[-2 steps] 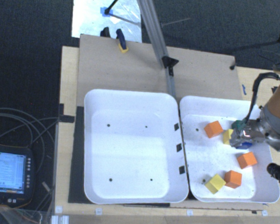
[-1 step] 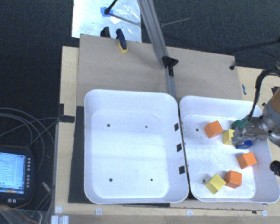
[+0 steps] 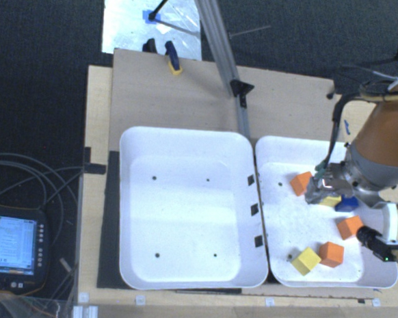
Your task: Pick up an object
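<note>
The arm point(image 3: 385, 142) comes in from the right and hangs over the right bin point(image 3: 273, 263), with its orange band above the grey wrist. The gripper point(image 3: 318, 192) sits low in the upper middle of that bin, amid a cluster of blocks. Whether it is open or closed cannot be told, because the wrist hides most of it and no block is seen caught in it. An orange block point(image 3: 300, 183) lies just left of the gripper, touching it or nearly so. A yellow block point(image 3: 331, 200) peeks out just right of the gripper, partly under the wrist, and a blue block point(image 3: 347, 204) lies beside it, also partly covered. Lower right, a second orange block point(image 3: 348, 227) rests alone near the bin's right side. Toward the bin's front, a third orange block point(image 3: 331, 254) and a yellow cube point(image 3: 306, 261) lie side by side, about touching, well apart from the gripper. The left bin point(image 3: 137, 157) stands beside the right one, and the two rims meet along the middle. On the dark floor at lower left, a pendant point(image 3: 10, 246) with a lit screen lies among grey cables.
</note>
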`<state>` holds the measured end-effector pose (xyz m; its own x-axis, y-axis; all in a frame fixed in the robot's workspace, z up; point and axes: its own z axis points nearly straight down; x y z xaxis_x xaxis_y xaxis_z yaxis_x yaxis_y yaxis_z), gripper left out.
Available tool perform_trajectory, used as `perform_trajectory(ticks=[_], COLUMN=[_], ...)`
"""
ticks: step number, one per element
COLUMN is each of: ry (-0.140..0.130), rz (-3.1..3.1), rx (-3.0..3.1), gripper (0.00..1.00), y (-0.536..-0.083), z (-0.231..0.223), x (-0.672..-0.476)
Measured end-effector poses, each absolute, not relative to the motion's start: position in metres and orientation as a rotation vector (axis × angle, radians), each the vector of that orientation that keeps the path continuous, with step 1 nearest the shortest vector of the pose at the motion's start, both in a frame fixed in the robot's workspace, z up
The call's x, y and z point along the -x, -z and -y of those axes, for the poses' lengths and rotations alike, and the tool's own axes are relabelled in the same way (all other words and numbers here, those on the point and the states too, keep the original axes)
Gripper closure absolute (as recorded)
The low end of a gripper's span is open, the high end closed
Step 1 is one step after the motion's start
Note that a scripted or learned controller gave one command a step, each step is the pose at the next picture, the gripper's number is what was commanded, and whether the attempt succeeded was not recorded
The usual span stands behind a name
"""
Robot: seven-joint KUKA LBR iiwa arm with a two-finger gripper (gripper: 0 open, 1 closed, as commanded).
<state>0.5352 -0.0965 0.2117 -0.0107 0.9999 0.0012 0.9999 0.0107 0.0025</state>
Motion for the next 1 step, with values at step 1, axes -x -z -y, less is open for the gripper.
perform_trajectory(ticks=[1], ry=[-0.006], rz=[-2.233], rx=[-2.208], gripper=[1.0], y=[-0.229], z=[0.0446], x=[-0.5458])
